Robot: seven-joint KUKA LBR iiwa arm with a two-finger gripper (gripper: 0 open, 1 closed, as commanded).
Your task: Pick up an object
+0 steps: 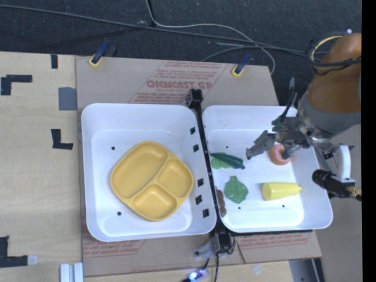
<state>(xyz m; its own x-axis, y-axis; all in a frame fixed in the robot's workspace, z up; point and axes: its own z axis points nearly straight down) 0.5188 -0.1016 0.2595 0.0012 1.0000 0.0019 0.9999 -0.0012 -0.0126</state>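
Note:
My gripper (270, 150) hangs over the right bin (317, 216), in its upper right part, with its two dark fingers spread open. A small red-pink round object (280, 156) lies just under the right finger and is partly covered by it; it is not clamped. To the left of the gripper lies a long dark green vegetable (227, 160). A green leafy piece (235, 190) and a yellow corn-like piece (281, 190) rest nearer the bin's front.
The left bin (97, 157) holds a yellow divided plate (151, 180). A black divider (202, 157) with clips runs between the bins. Cables cross the dark floor behind the bench. The arm's grey and orange body (335, 93) looms over the right bin's right edge.

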